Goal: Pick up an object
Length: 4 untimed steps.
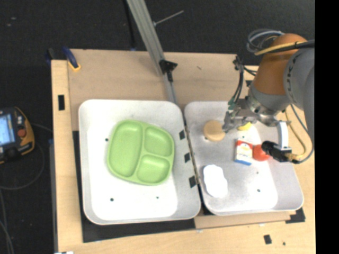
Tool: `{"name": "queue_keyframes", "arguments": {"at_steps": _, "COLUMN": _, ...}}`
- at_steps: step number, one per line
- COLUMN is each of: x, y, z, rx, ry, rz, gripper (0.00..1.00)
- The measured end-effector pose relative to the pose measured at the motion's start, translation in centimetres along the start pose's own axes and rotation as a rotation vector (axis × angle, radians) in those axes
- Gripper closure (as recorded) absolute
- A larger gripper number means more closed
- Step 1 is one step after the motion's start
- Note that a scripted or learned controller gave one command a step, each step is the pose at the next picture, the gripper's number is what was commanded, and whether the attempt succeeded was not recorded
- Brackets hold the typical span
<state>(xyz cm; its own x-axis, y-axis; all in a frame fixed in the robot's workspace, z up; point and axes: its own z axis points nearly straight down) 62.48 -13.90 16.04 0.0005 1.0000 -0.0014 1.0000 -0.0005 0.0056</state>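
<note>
In the right bin we list four loose objects: a tan round disc lying flat near the bin's left wall; a small red, white and blue box at centre; an orange-red piece touching its right side; a white lump — nearest the front-left corner.

Yellow object half-hidden behind claw

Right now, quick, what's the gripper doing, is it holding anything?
Gripper: low over the right bin, beside the tan round object; open or closed cannot be told, and no object shows in its grasp.
</note>
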Motion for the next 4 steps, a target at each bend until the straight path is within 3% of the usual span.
{"name": "queue_keyframes", "arguments": {"at_steps": 2, "x": -0.6, "y": -0.4, "z": -9.1, "rx": -0.001, "ry": -0.001, "rz": -0.002, "gripper": 1.00}}
{"name": "queue_keyframes", "arguments": {"at_steps": 4, "x": 10.4, "y": 2.2, "z": -8.4, "rx": 0.003, "ry": 0.001, "rz": -0.007, "gripper": 1.00}}
